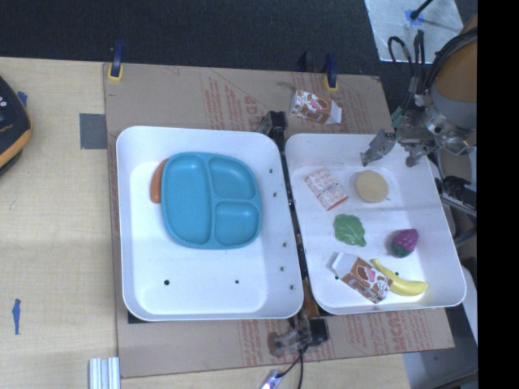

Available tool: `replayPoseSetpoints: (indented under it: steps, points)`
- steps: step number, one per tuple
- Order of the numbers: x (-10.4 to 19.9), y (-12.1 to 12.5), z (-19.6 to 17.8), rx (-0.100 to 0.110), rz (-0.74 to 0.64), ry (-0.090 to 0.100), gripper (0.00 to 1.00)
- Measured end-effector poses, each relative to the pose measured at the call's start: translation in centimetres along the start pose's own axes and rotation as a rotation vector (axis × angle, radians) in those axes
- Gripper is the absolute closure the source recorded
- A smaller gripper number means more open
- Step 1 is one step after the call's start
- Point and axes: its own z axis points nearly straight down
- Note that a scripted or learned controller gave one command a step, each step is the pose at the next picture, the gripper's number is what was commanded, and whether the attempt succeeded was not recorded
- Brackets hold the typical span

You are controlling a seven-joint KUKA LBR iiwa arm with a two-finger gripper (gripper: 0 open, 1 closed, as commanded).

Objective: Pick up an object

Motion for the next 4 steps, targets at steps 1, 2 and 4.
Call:
replayPoseSetpoints:
  steps: [1,2,4]
  points:
    - [3.9,-7.8,7.7,0.002,0.0,0.0,0.0]
    - [6.9,-7.9,10.2,0.002,-0.001,0.0,0.0]
    - [6.8,-7.9,9.2,0.004,-0.004,-0.001,0.0]
